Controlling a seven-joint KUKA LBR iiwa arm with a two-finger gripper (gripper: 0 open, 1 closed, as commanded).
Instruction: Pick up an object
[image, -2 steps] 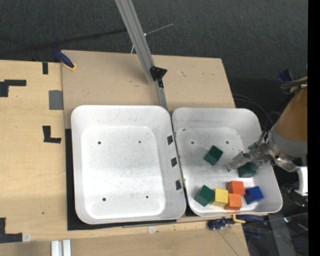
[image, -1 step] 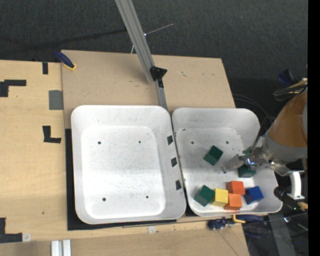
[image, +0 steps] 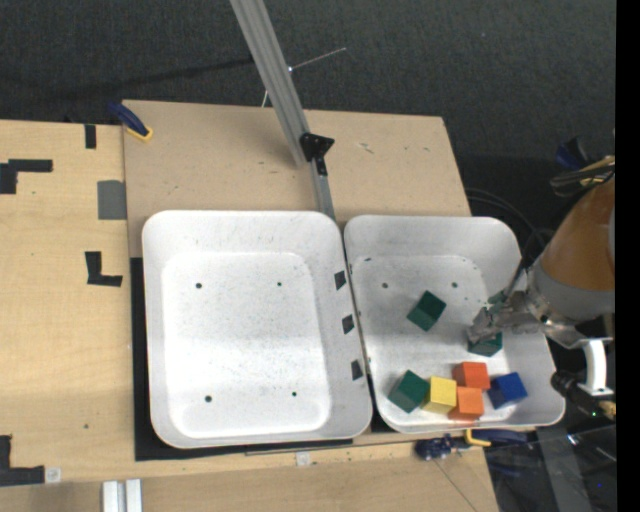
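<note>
- Because the grey arm with its orange band reaches in from the right, its two-finger gripper (image: 487, 328) sits low over the right-hand shallow white plastic bin (image: 400, 240), near that bin's right wall.
- A small dark green block (image: 487, 345) lies directly under the fingertips, touching or nearly touching them; this looks like the chosen target. Whether the fingers are apart or closed on it is too small and dark to tell.
- A second dark green cube (image: 427, 310) rests alone near the middle of the same bin, well clear of the gripper.
- Along the bin's near edge, a cluster lies packed together: a green cube (image: 408, 390), a yellow cube (image: 442, 392), two orange cubes (image: 470, 388) and a blue cube (image: 508, 389). Their crowding probably makes them harder to grasp, which may explain aiming at the freer block.
- The left-hand white bin (image: 160, 300) lies just beside the right one, sharing a middle edge.
- A slanted metal pole (image: 285, 90) crosses the tan bench (image: 60, 300) behind the bins.
</note>
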